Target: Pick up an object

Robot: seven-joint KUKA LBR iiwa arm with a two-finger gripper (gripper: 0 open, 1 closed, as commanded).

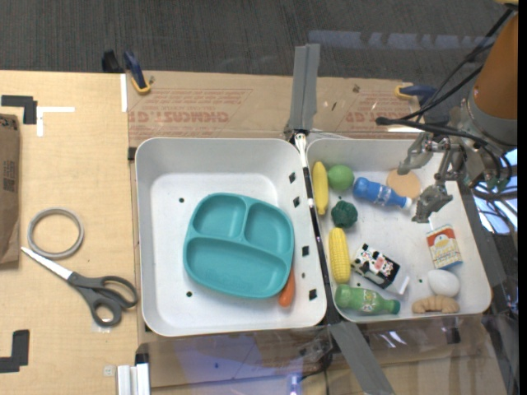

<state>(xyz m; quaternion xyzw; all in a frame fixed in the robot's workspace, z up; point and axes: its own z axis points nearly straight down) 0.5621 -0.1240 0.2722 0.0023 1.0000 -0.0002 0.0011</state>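
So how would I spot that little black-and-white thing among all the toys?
Look in the right bin, the one crowded with toy food. Near its front edge, just right of the lower corn cob and above the green bottle, lies the small cow-patterned carton. It is the only item with black patches on white.

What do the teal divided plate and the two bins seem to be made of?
Teal divided plate: probably molded plastic, semi-matte, with uniform color and soft rounded ridges between compartments. Left bin and right bin: likely thin plastic, smooth with a slight sheen, with rounded corners and rolled rims; painted metal can't be ruled out.
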